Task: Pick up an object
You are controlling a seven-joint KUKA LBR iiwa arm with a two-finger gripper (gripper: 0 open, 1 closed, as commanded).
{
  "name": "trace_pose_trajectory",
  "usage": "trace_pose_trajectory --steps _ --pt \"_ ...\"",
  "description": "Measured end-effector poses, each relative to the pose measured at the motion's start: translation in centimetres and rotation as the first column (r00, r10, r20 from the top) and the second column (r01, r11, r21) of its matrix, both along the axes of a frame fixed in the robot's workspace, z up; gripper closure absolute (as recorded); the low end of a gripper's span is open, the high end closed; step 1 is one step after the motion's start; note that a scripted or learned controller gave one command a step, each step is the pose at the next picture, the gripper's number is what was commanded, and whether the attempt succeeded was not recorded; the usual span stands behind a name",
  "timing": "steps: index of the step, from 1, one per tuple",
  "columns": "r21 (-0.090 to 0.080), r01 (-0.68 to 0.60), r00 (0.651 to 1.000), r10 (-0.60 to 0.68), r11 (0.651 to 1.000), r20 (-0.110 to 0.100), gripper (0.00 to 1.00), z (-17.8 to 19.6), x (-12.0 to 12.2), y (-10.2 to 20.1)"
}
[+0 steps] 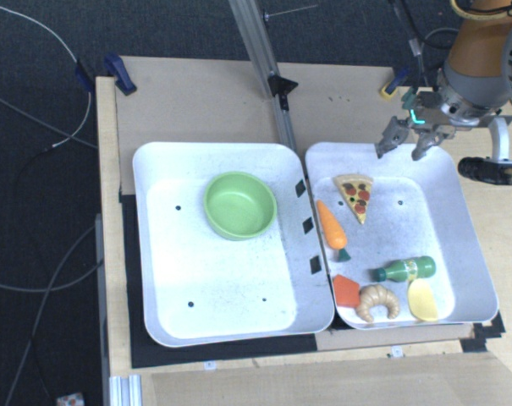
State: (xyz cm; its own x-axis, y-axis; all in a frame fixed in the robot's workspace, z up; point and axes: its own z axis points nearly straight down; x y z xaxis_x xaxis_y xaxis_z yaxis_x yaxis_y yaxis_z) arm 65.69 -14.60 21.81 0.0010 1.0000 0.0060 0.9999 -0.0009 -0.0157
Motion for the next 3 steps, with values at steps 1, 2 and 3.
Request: trace_pose_trajectory --steps 1,2,3 --pt "-0.001 -0.001 1.000 0.001 1.000 0.008 0.00 0.4 0.2 0.0" --pt "-0.002 0.001 1.000 -0.001 1.000 0.004 0.00 -5.5 -0.3 -0.5" --pt "-0.001 0.001 1.000 -0.001 1.000 0.001 0.00 -10.4 -0.3 -1.4"
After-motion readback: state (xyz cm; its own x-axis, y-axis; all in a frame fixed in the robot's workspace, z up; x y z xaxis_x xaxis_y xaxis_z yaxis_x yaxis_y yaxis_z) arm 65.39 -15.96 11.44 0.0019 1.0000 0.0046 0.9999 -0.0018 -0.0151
